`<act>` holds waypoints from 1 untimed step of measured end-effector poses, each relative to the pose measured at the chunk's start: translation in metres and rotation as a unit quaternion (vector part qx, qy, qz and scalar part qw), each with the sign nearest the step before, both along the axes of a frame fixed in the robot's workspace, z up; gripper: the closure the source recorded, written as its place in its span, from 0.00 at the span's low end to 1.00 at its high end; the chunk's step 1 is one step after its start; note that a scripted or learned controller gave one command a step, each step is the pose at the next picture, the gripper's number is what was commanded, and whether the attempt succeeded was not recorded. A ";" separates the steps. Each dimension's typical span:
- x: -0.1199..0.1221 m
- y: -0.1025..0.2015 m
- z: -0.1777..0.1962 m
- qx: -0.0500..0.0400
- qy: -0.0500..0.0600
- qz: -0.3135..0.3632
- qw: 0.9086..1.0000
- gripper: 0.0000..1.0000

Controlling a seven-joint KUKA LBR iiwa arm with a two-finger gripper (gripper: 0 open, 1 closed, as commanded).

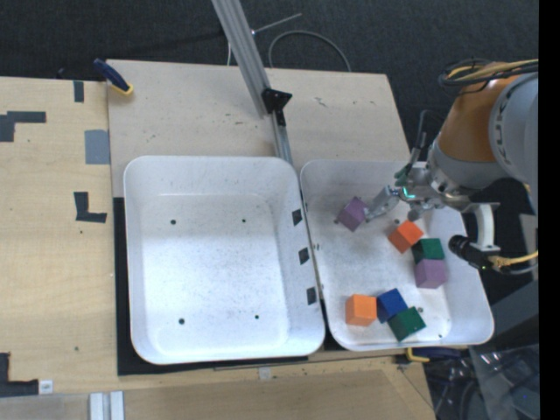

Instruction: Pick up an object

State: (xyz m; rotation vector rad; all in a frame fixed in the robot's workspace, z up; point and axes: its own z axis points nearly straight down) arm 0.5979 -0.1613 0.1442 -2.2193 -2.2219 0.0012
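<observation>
The nearest candidate is the purple block (pixel 353 213), lying tilted on the floor of the right bin (pixel 337 178), toward its far left area. My tool (pixel 388 202) sits just beside it on the right, low over the bin floor, angled toward the block; I cannot tell how far it is open, and nothing is visibly held. That position suggests an approach to this block, which stands apart from the others and leaves clearance. The right bin also holds an orange block (pixel 405 235), a green block (pixel 428 250), a second purple block (pixel 430 272), another orange block (pixel 360 309), a blue block (pixel 391 303) and a dark green block (pixel 407 323). The left bin (pixel 140 261) stands alongside on the desk (pixel 52 234).
</observation>
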 end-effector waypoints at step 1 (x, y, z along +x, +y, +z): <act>0.000 0.000 0.000 0.000 0.000 0.000 1.000 0.00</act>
